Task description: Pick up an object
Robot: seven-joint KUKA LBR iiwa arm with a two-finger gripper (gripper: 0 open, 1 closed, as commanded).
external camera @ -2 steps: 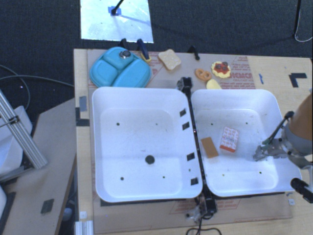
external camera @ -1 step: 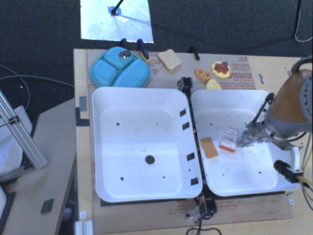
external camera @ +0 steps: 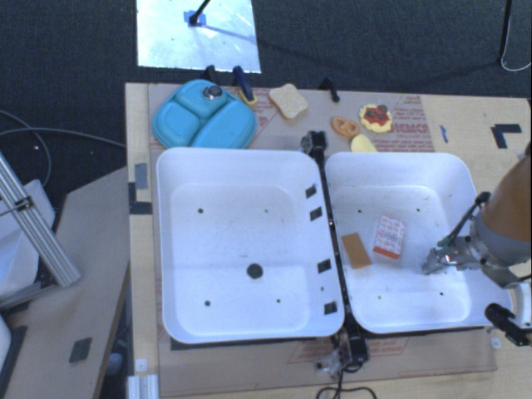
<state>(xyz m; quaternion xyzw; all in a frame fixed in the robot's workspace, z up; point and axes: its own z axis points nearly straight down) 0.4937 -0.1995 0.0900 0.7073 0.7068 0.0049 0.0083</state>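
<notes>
In the right bin (external camera: 416, 318) lie a small red-and-white box (external camera: 389, 236) and, to its left, a flat tan block (external camera: 356, 250) close to the bin's left wall. My gripper (external camera: 438, 261) hangs low over the right side of this bin, a short way right of the box and apart from it. Nothing shows between its tips. The grey arm (external camera: 504, 223) comes in from the right edge. A small dark round piece (external camera: 254, 270) rests on the floor of the left bin (external camera: 187, 306).
Behind the bins on the bench sit a blue divided plate (external camera: 204, 116), a toast slice (external camera: 288, 100), a pretzel (external camera: 344, 125), a small pizza-like toy (external camera: 376, 117) and a yellow piece (external camera: 362, 144). A black divider strip (external camera: 329, 223) runs between the bins.
</notes>
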